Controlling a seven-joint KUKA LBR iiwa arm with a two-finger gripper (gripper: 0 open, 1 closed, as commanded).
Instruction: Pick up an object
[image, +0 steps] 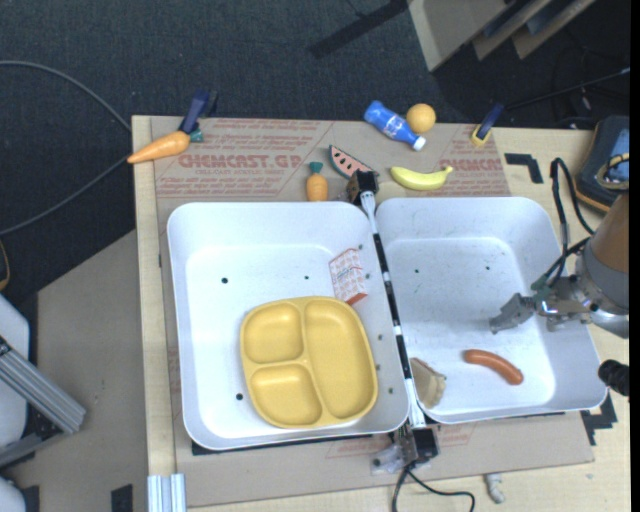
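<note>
In the right bin (470, 225), an orange-red sausage (493, 366) lies near the front right. A tan, crumpled object (428, 383) rests in the bin's front left corner. My gripper (512, 314) hangs low over the right bin, just above and slightly right of the sausage and apart from it. The grey arm (605, 265) comes in from the right. The left bin (200, 240) holds a yellow divided plate (308, 360) and a small red and white packet (347, 275) near the dividing wall.
Behind the bins on the bench lie a carrot (160, 148), a small orange toy (317, 186), a watermelon slice (343, 161), a blue bottle (392, 124), an orange (421, 117) and a banana (420, 177). Cables run along the right bin's far right side.
</note>
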